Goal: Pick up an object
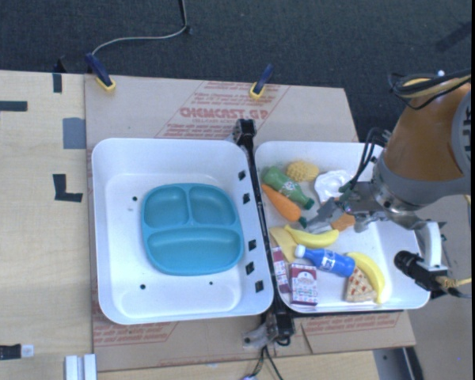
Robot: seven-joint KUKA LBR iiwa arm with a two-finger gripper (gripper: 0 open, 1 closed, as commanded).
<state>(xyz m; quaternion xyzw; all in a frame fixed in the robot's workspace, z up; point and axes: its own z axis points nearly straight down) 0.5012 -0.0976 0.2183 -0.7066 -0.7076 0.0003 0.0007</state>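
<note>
Two shallow white plastic bins side by side on a cardboard-covered bench, arm reaching in from the right.

Left bin (111, 212): one sky-blue three-compartment plastic plate (192, 228), lying flat near the middle. Right bin (412, 295): an orange toy carrot (282, 203) touching a green toy vegetable (285, 185); a knobbly yellow toy corn piece (302, 169) near the back wall; a white crumpled item (329, 184); a yellow toy banana (311, 237); a blue bottle with white cap (326, 260); a red-and-white small carton (303, 283); a toy pizza slice (358, 287) beside a second yellow curved piece (374, 274). Grey two-finger gripper (332, 212) sits low over the banana and a small orange item; whether its fingers are parted or closed on anything cannot be told.
</note>
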